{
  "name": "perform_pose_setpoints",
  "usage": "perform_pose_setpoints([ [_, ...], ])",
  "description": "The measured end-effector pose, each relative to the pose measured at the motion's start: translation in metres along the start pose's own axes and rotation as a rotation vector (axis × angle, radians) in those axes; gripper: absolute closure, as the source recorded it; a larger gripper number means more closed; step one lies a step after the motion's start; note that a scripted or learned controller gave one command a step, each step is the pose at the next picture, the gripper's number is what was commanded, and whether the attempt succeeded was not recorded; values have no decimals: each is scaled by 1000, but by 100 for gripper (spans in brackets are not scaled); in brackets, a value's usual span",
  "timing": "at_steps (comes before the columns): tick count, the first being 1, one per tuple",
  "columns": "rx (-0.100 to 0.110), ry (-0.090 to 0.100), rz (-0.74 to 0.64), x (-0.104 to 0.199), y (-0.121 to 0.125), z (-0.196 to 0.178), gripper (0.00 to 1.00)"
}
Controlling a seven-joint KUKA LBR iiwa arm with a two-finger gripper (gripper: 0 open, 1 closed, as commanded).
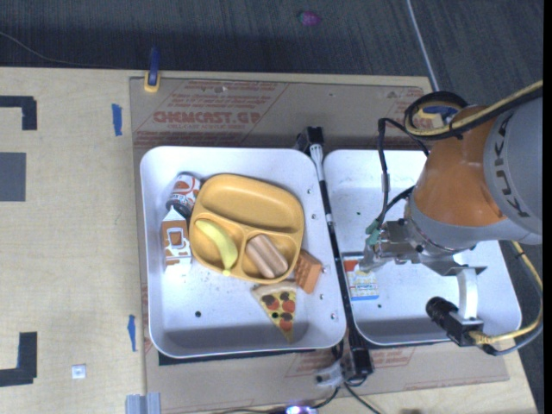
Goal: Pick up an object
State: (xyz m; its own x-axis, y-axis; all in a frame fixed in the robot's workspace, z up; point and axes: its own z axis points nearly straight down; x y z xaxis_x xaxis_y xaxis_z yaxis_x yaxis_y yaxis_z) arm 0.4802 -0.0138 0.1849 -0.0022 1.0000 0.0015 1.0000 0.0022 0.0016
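Note:
My gripper [377,250] hangs low over the left part of the right bin [355,179], under the orange wrist band. Just below it, a small white packet [363,285] with red and blue print lies on the bin floor, partly hidden by the gripper body. In the left bin [155,266] a yellow divided plate [250,198] holds a banana [220,245] and a hot dog [266,257]. Around the plate lie a can [182,194], a small orange-and-white carton [175,240], a brown cracker [308,271] and a pizza slice [279,304].
The arm's grey and orange body covers much of the right bin's right half. A black clamp [312,141] sits on the ridge between the bins. Cables run along the arm. Brown board borders both bins.

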Motion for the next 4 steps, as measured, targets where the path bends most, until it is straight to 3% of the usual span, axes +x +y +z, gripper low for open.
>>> perform_pose_setpoints([
  [1,1,-1,2,-1,0,0,0],
  [4,1,-1,2,-1,0,0,0],
])
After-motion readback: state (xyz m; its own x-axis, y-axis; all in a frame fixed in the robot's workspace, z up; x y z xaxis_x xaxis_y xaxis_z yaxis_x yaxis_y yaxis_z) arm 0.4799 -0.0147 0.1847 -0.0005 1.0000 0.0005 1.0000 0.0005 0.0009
